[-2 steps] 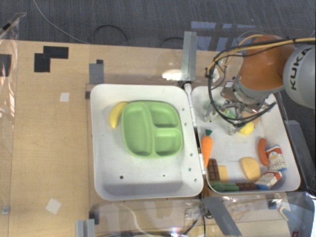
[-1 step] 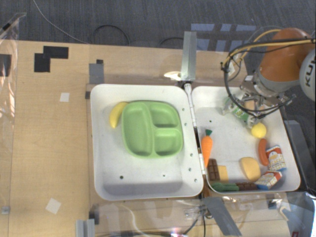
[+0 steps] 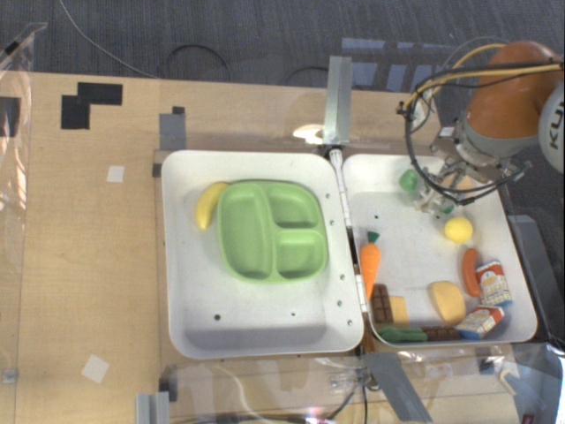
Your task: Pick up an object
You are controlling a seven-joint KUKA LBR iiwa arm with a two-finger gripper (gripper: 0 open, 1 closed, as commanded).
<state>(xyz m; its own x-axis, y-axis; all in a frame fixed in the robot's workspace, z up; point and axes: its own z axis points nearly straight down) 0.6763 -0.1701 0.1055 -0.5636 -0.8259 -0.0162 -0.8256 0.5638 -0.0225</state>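
Toy food fills the right bin (image 3: 521,325), and the gripper (image 3: 435,203) hangs over that bin's far corner, just beside a small green piece (image 3: 409,181) and near a yellow lemon-like ball (image 3: 457,230); whether its fingers are open or closed I cannot tell, since cables and the orange-banded wrist crowd that spot; nothing can be seen between them, so no grasp can be claimed. From here the likeliest failure is, in my judgement, a miss on the green piece; it sits close to the bin's back wall, so a finger could land on the rim or the wall rather than beside the toy; the round yellow ball could also roll off if nudged. Further along the bin lie a carrot (image 3: 369,263), a chocolate bar (image 3: 380,304), a yellow bun-shaped piece (image 3: 448,301), a sausage (image 3: 471,268) and two small cartons (image 3: 492,280); these are packed tight near the front edge, so a closing there might catch two things or none. The left bin (image 3: 190,325) holds a green divided plate (image 3: 269,230) with a banana (image 3: 208,203) touching its side; both lie well apart from the arm.
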